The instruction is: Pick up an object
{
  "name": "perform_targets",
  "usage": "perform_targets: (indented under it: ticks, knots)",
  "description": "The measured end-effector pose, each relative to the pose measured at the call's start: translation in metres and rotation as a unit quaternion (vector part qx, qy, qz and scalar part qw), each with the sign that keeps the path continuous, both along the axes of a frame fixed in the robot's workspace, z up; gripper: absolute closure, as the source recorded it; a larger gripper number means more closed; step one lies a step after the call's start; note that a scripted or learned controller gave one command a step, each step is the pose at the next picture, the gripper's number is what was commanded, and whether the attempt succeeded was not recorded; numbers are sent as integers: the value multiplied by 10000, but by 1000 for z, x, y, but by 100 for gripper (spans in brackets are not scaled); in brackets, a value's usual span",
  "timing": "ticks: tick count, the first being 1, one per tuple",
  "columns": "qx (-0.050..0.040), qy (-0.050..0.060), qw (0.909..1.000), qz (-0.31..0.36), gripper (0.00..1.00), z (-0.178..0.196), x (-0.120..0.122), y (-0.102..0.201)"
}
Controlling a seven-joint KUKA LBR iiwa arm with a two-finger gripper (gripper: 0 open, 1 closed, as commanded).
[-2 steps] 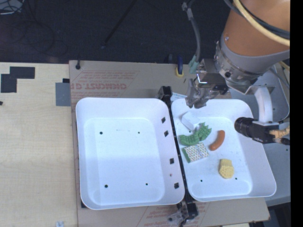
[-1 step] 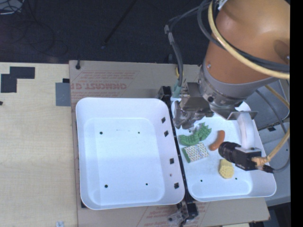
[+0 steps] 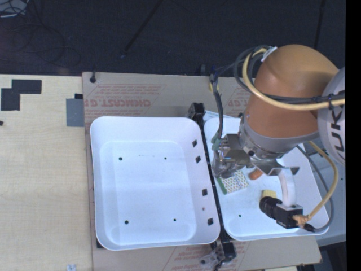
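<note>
The arm (image 3: 285, 95) looms nearest you, low over the right bin (image 3: 248, 227). Its gripper (image 3: 228, 161) sits above a patterned card (image 3: 234, 181) near the bin's left wall; you can't tell its state. The card looks light, thin and flat, so take it by an edge

Pale wood-grain bench (image 3: 39, 179) with black rectangular markings near the far-left edge. Lying directly on it, a brown cardboard sheet (image 3: 146, 95) printed with mirrored red lettering, extending beyond the bins at the far and near edges. Resting on the sheet, two shallow white bins side by side: left bin (image 3: 98, 179) and right bin (image 3: 248, 230), rims touching along a row of black clips (image 3: 204, 192). Dark floor with cables beyond the bench's far edge.
</note>
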State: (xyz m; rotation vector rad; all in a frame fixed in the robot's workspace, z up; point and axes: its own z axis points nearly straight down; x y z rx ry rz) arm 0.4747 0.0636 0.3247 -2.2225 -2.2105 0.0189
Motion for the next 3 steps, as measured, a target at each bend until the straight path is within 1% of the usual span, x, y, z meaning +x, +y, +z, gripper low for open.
perform_targets:
  ticks: [1,2,3]
  knots:
    - [16,-44,10000,17,100,-13,1,-77]
    - [15,-26,10000,-12,100,-56,0,-162]
    - [6,-73,10000,13,100,-12,7,-217]
